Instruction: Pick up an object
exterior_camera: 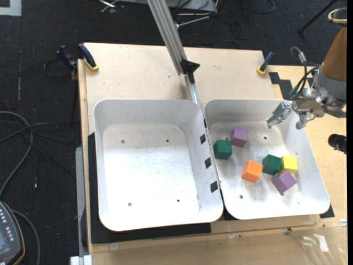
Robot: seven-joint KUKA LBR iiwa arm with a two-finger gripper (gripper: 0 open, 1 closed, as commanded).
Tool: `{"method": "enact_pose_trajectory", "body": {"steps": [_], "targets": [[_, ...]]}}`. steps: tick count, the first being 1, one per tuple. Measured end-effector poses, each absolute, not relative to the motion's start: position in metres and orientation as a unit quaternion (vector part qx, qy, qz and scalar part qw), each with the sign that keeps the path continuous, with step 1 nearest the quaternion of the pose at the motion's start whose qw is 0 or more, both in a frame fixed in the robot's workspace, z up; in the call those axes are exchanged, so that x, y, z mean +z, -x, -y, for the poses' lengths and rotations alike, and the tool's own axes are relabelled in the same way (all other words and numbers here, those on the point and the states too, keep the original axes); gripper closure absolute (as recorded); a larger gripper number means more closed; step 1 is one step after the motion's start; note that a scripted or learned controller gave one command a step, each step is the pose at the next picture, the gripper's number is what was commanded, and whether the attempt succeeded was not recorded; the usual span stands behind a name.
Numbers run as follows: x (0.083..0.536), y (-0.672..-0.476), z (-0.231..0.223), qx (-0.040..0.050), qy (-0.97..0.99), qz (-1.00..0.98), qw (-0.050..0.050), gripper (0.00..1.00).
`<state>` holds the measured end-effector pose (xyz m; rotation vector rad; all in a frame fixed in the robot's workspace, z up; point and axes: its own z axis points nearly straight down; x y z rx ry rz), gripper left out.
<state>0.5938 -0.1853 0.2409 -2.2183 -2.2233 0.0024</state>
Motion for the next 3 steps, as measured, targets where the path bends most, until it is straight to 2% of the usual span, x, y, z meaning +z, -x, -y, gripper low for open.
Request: {"method": "enact_pose_trajectory", "body": {"steps": [1, 2, 3], "targets": [[0.133, -0.59, 0.166, 0.002, 0.706, 0.708, 0.003, 0.0], [0.096, -0.563, 0.119, 0.0009, 0.708, 0.707, -0.005, 0.0], [0.096, -0.635, 0.131, -0.0013, 0.706, 0.708, -0.004, 0.0]]}}
